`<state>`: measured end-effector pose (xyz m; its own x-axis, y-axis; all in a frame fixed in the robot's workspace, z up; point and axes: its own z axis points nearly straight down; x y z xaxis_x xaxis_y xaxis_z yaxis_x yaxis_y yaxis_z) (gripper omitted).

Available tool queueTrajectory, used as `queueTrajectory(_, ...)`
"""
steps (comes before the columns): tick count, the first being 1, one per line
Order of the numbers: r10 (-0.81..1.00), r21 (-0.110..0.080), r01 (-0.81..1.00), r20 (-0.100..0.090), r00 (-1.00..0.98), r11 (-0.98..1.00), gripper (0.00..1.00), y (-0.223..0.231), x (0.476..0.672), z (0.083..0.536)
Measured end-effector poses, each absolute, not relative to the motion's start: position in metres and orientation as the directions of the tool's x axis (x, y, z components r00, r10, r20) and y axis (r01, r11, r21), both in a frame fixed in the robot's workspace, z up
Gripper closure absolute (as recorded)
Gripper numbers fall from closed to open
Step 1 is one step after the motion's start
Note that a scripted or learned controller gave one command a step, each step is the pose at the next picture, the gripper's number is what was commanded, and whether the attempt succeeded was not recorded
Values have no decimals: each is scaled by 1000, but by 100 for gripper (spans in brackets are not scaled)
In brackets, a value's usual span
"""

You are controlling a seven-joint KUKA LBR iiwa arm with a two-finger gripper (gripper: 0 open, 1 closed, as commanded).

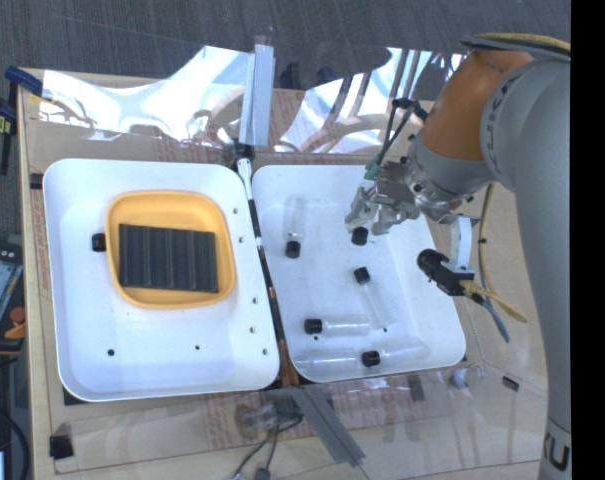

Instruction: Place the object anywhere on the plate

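The yellow plate (169, 211) lies in the left bin (72, 328) and carries a black ribbed insert (169, 257). Several clear tubes with black caps lie in the right bin (437, 340): one at upper left (292, 249), one in the middle (361, 276), and two near the front (313, 325) (370, 358). My gripper (370, 213) hangs low over the upper right of the right bin. A black cap (359, 235) sits just under its tip, and I cannot tell whether it is held or lying on the bin floor.
A small black piece (99, 242) rests on the left bin floor, just left of the plate. Crumpled foil (162, 103) and an upright metal post (259, 88) stand behind the bins. The divider rims (260, 258) meet between the bins.
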<state>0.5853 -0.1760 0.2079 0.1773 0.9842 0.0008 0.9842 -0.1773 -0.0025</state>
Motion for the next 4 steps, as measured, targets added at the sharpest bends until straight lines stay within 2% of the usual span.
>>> queueTrajectory(1, 1000, -2, 1000, 0, 13, -13, 100, -156, 608, 189)
queueTrajectory(2, 990, -2, 990, 0, -140, 140, 100, -131, 620, 208)
queueTrajectory(3, 890, 0, 890, -1, -455, 455, 100, -121, 647, 179)
queueTrajectory(4, 759, -2, 759, 2, -651, 651, 100, -80, 608, 192)
